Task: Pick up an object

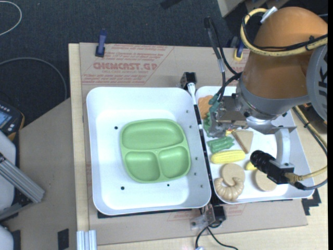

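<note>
Your gripper (222, 120) is crowding the right bin's (291, 189) left wall above the toys; finger state unclear.

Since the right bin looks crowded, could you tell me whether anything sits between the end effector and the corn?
Nothing visible blocks it. The end effector hangs over the right bin's left side, and the corn lies just nearer the camera. A green item lies between them on the bin floor, beside the path rather than over the corn.
</note>
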`<state>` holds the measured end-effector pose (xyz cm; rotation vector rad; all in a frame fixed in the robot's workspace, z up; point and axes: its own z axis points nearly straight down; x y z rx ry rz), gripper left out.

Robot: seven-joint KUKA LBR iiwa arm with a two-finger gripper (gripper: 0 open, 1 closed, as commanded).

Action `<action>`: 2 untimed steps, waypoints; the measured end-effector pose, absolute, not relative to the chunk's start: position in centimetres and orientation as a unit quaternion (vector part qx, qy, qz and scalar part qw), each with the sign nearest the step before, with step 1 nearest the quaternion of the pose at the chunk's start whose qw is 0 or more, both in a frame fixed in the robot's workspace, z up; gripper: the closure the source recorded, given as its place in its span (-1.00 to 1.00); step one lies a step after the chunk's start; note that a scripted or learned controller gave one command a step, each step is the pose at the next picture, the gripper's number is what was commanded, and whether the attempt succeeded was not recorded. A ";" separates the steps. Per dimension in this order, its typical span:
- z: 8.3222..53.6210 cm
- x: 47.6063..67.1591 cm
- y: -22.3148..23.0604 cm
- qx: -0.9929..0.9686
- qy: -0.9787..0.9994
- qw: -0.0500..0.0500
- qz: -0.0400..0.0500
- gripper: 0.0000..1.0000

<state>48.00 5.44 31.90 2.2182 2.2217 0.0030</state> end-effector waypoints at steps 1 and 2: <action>33.7 48.4 10.9 0.705 0.709 0.001 0.002 1.00; 34.6 48.4 10.6 0.706 0.708 0.001 0.001 1.00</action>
